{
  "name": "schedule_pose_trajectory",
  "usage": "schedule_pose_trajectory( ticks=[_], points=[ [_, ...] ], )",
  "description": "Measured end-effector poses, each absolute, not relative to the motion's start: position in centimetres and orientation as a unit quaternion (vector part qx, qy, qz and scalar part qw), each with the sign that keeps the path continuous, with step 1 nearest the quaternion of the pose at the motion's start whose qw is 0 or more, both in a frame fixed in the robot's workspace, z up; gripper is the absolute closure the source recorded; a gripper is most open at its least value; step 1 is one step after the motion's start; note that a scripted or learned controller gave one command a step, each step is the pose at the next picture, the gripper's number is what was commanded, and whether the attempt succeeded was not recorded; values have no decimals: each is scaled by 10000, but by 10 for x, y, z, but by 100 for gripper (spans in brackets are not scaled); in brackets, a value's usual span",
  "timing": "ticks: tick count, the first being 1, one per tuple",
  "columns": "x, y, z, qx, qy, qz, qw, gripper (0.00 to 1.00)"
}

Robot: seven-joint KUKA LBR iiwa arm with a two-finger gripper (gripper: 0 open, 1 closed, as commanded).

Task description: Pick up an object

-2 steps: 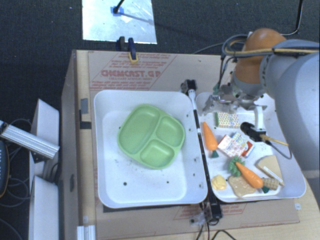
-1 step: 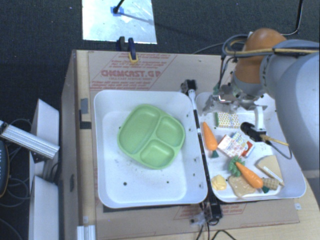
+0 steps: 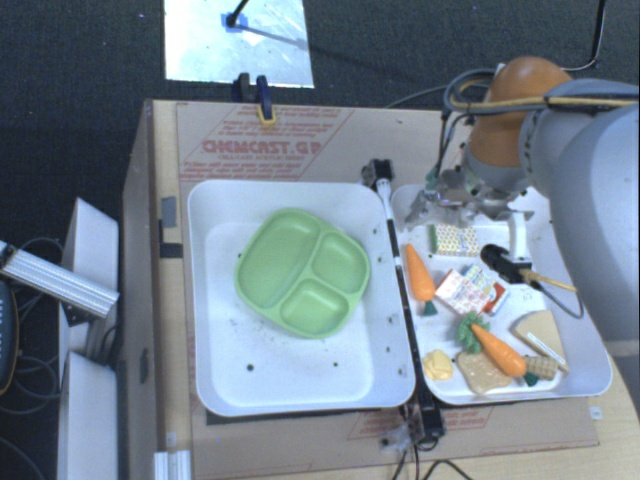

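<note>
— While the grey arm leans over the right bin [image 3: 585, 363], where does its end effector [image 3: 455, 206] sit?

— Low over that bin's far end, near the black divider strip [image 3: 400, 288] that runs between the two bins. Whether it is apart or together cannot be made out from this angle.

— What is there to pick?
— A dotted card [image 3: 452, 238] lies just below the end effector, a little way off the strip. A carrot [image 3: 420, 273] lies nearly parallel to the strip and just beside it. A red-and-white packet [image 3: 468, 290] lies farther from the strip, close to the carrot.

— How much room at the edges?
— Little along the strip, where the carrot and a small yellow lump [image 3: 437, 365] crowd it. A second carrot [image 3: 498, 350] overlaps a tan slice [image 3: 483, 373] at the near end. A pale wedge [image 3: 538, 330] lies farther out still. Bare white floor shows beyond the wedge, along the rim farthest from the strip.

— And across the strip?
— The left bin [image 3: 230, 368] holds a green divided plate [image 3: 305, 273] with bare floor on every side. The plate's edge is near the strip but apart from it. A brown counter [image 3: 270, 143] carries both bins.
</note>
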State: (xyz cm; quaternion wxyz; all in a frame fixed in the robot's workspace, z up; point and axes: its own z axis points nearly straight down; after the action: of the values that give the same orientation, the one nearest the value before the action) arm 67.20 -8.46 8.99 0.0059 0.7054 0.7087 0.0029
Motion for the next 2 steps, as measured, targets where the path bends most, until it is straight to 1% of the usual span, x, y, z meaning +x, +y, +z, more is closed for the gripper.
schedule_pose_trajectory(
  ticks=[1, 2],
  points=[
    [672, -87, 90, 7058, 7084, 37, 48, 0],
    [672, -85, 90, 7055, 7087, 28, 60, 0]
  ],
)
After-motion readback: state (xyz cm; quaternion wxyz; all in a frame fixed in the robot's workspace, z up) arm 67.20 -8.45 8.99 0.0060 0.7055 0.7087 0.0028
